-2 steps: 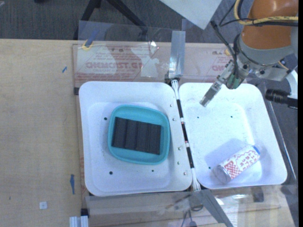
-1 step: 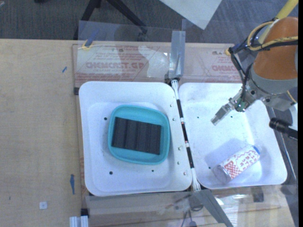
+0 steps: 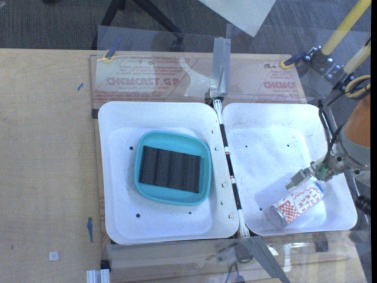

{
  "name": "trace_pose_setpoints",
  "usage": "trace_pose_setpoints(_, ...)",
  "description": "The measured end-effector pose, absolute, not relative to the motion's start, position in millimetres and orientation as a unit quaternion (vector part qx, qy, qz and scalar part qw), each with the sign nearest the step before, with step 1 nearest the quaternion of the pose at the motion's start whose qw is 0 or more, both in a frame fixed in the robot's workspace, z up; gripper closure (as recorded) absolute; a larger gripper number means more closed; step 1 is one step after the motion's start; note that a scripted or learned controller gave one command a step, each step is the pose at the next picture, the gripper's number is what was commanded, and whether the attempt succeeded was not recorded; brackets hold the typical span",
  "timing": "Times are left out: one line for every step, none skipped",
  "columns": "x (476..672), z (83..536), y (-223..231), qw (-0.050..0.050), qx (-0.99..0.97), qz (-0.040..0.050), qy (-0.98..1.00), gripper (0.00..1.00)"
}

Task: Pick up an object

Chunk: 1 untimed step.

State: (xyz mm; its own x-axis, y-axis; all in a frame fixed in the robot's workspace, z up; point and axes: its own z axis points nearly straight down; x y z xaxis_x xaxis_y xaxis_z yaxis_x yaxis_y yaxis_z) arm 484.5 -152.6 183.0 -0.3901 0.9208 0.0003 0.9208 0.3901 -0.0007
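One white cylindrical tube with red patterned print (image 3: 297,204) lies tilted at the 5 o'clock area of the right white bin (image 3: 277,128). Gripper (image 3: 301,178) hovers just above its upper end; jaw state cannot be determined. Grey arm enters from 3 o'clock, slanting downward. Left white bin (image 3: 115,175) holds a teal rounded tray of dark slats (image 3: 172,167).

The tan wooden bench (image 3: 47,158) is carrying two shallow white bins side by side: the right bin (image 3: 277,134) is lying under the fingers (image 3: 306,175), and the left bin (image 3: 118,122) is sitting well to their left, rims touching.
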Motion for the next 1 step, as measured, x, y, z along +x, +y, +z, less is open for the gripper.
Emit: trace_pose_setpoints(482.2, 88.9, -126.7, -0.005, -0.507, -0.0015, -0.862, 0.0)
